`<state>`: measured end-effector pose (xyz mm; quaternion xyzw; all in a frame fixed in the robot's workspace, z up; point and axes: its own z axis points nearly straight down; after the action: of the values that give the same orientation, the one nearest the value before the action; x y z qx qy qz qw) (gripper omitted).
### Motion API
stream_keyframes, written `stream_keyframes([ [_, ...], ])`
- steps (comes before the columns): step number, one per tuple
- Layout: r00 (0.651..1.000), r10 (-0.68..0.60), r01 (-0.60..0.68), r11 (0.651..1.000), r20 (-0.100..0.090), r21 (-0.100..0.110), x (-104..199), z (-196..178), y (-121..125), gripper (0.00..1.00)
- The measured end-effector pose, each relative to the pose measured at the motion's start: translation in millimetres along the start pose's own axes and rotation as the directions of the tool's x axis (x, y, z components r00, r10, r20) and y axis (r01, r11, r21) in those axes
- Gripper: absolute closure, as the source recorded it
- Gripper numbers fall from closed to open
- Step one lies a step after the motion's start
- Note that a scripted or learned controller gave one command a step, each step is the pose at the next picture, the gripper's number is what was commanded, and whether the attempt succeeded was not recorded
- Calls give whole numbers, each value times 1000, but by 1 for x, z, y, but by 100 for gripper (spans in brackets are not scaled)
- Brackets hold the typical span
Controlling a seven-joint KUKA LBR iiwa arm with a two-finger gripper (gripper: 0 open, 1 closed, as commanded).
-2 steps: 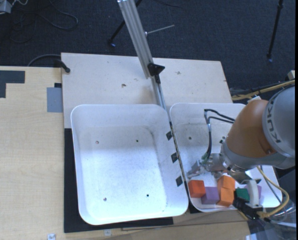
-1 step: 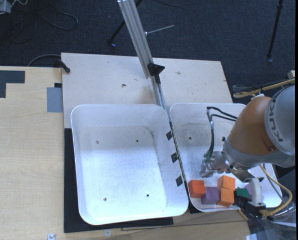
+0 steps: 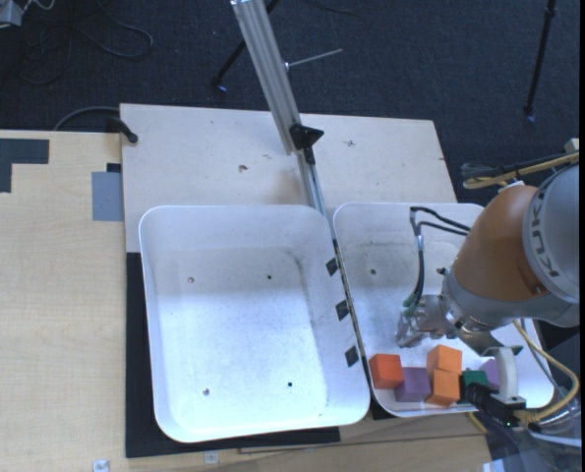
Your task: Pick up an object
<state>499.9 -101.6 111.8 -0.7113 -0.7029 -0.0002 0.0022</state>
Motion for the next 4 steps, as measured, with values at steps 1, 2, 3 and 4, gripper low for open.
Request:
stream_keyframes([
  [1, 1000, 5, -5, 1000, 0, 0, 0, 0, 0, 0],
  [2, 1000, 7, -7, 1000, 0, 0, -1, -9, 0, 100],
  [3, 1000, -9, 9, 1000, 4, -5, 4, 20, -12, 100],
  [4, 1000, -6, 6, 1000, 4, -7, 3, 19, -11, 0],
])
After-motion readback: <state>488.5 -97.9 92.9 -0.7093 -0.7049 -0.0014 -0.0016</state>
